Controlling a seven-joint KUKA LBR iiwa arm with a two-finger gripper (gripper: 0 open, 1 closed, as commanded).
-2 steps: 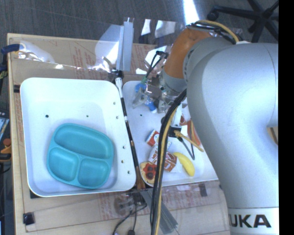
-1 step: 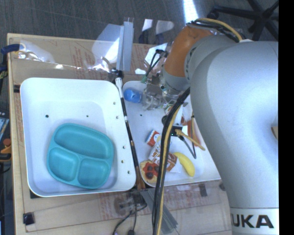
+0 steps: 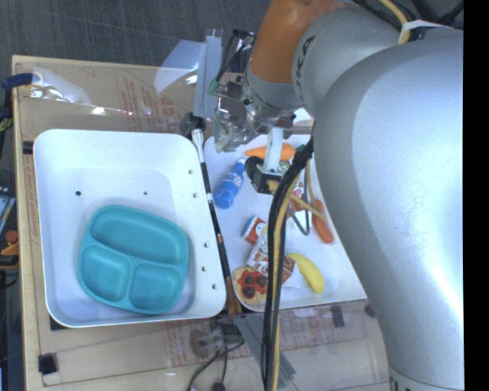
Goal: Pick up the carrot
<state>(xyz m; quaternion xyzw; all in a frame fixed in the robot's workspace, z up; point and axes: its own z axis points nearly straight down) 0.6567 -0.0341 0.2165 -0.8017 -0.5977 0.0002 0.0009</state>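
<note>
Orange body, stubby and tapered, with what looks like a trace of green at one end: the carrot (image 3: 270, 151) lies in the right bin (image 3: 231, 221), just beside the gripper (image 3: 235, 130) on its arm-ward side and slightly nearer the camera. Part of it is covered by the wrist and a black cable (image 3: 275, 218), so its full length is not confirmed. It appears smooth and rigid, probably a plastic toy.

Gripper status: low over the far end of that bin, close to the dividing wall. Whether it is released or clenched cannot be told, and nothing is seen grasped in it.

Assessment: the approach step is in hand and the pick is not yet made. The next move calls for a short shift toward the carrot, alignment across its narrow width, then descent and closure.

Nearby items, outward from the tool: a blue bottle (image 3: 228, 187) just below it, a red-and-white packet (image 3: 255, 229) further on, and a banana (image 3: 307, 272) well apart. A teal divided tray (image 3: 134, 257) sits in the left bin (image 3: 57, 165).
</note>
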